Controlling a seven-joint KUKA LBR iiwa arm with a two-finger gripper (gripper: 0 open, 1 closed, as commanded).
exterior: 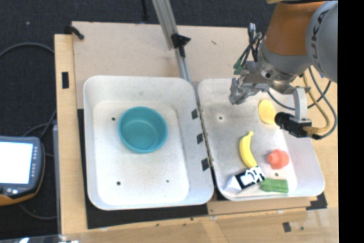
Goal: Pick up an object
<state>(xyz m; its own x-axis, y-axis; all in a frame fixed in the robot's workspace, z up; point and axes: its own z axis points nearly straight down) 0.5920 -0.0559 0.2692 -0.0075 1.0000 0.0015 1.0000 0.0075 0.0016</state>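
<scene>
Your pincer point(238, 94) hangs over the right bin's point(222, 122) upper part; you cannot tell its state. Near it lies a yellow lemon point(265, 111), with the banana point(246, 148) and a red fruit point(278, 159) lower down. The left bin point(96, 94) holds a teal bowl point(143, 129).

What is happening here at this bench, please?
A grey and orange robot arm reaches over the right bin, and its pincer hangs above the bin's upper part with nothing seen between its fingers. In that bin lie a lemon, a banana, a red object, a green object and a black-and-white box. The left bin holds a teal bowl.
</scene>
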